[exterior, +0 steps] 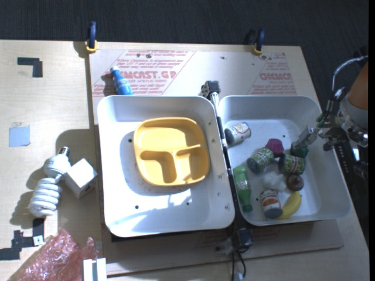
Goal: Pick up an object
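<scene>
The right bin (328, 212) holds several small objects. A white can (237, 132) lies at its upper left, with a green-labelled can (261, 158) and a magenta piece (274, 146) near the middle. Lower down are a green bottle (242, 186), a crumpled white item (272, 181), a small red-labelled can (269, 204) and a banana (291, 205). Another can (293, 164) and a dark round piece (295, 183) lie right of centre. My gripper (303, 140) reaches in from the right, low over the bin just above that can.
The left bin (117, 209) holds a yellow divided tray (171, 158). On the bench to the left lie a spiral light bulb (47, 186), a white cube (82, 175) and red plastic wrap (58, 256). A blue object (121, 82) rests behind the bins.
</scene>
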`<state>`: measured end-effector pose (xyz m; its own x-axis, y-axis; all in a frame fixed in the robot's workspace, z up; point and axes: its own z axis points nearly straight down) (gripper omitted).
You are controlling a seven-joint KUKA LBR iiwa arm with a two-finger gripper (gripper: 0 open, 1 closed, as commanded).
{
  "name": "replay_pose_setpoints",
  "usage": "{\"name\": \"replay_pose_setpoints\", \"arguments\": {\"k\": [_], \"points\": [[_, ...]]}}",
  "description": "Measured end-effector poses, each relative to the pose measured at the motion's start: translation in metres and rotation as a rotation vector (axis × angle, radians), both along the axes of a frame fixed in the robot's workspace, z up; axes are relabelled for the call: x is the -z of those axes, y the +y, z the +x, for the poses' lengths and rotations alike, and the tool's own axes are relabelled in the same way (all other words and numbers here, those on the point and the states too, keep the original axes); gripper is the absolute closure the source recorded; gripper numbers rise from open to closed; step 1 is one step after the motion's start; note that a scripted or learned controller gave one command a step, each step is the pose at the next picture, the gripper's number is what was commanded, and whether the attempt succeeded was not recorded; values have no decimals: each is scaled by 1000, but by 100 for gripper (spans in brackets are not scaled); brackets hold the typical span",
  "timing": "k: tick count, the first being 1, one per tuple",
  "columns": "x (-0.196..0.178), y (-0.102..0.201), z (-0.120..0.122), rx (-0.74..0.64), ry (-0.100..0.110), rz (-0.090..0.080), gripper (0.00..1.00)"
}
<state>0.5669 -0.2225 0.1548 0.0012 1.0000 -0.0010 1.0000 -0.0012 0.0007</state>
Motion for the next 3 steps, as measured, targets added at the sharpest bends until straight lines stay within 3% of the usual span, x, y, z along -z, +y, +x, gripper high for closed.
{"name": "replay_pose_setpoints", "arguments": {"k": [1,2,3], "points": [[-80,0,-51,0,-1,-1,0],[63,4,-89,-3,3,8,0],[-105,0,-88,-2,-3,-2,0]]}}
